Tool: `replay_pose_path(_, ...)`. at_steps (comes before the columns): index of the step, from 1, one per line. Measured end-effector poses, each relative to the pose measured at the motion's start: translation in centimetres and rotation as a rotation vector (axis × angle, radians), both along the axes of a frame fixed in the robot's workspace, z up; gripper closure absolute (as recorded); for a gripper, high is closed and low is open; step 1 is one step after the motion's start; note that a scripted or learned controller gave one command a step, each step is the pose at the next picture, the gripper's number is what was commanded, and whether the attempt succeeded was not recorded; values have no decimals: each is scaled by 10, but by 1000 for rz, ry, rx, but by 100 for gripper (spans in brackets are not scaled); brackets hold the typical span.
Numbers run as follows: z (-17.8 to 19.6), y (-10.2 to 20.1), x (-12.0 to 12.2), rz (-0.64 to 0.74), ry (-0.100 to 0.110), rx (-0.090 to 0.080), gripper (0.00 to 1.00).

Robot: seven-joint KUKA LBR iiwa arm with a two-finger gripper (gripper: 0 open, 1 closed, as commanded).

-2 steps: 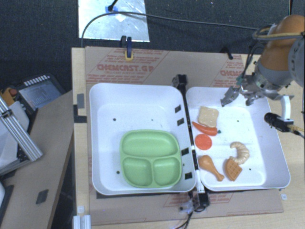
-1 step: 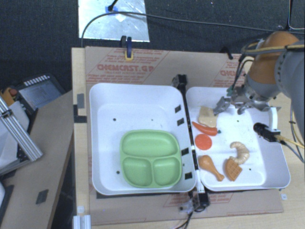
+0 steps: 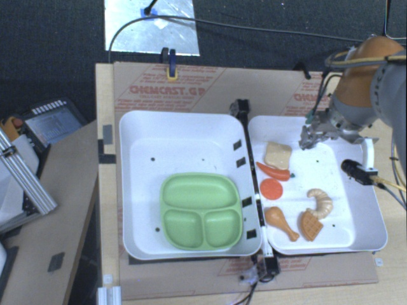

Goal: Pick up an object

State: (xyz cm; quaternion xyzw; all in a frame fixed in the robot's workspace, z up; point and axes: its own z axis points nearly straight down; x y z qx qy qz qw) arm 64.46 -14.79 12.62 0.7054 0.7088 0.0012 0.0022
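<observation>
The right bin (image 3: 356, 234) holds several toy foods: a beige bread slice (image 3: 278, 154), a red chili (image 3: 273, 171), an orange-red disc (image 3: 271, 189), a chicken drumstick (image 3: 280, 222), a pale shrimp (image 3: 320, 202) and a waffle-like piece (image 3: 311, 224). My gripper (image 3: 310, 137) hangs over the back of the right bin, to the right of the bread slice and a little apart from it. Nothing shows between its fingers.
The left bin (image 3: 146, 145) carries a green three-compartment plate (image 3: 201, 210). A black clamp (image 3: 241, 107) sits at the back where the bins meet. The arm (image 3: 369, 81) comes in over the right bin's back right corner.
</observation>
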Motion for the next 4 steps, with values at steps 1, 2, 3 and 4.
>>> replay_pose_path(1,45,4,0,0,-2,0,100)
replay_pose_path(2,100,4,2,1,-4,0,100)
replay_pose_path(3,100,50,-33,3,4,3,100)
replay_pose_path(4,91,102,-53,4,6,4,100)
